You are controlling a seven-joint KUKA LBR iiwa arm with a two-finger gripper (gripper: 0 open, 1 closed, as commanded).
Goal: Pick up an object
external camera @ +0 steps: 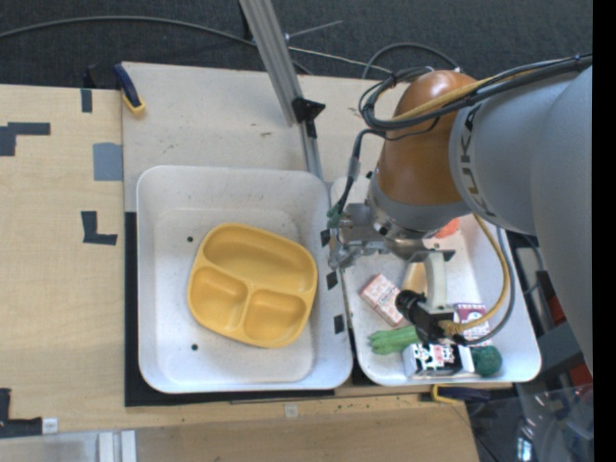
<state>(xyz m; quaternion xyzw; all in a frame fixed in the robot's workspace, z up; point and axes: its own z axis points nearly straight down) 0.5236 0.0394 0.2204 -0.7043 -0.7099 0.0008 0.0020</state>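
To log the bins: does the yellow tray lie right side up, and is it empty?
Right side up and empty: the yellow tray in the left bin shows three open compartments facing up, nothing inside.

Open floor around the yellow tray (252, 284) in the left bin (154, 258); right bin (520, 349) crowded.

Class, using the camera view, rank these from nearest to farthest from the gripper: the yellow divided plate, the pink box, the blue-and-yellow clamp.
From the gripper:
1. Pink box, right bin, just beside it.
2. Yellow divided plate, left bin.
3. Blue-and-yellow clamp, bench's far left corner.
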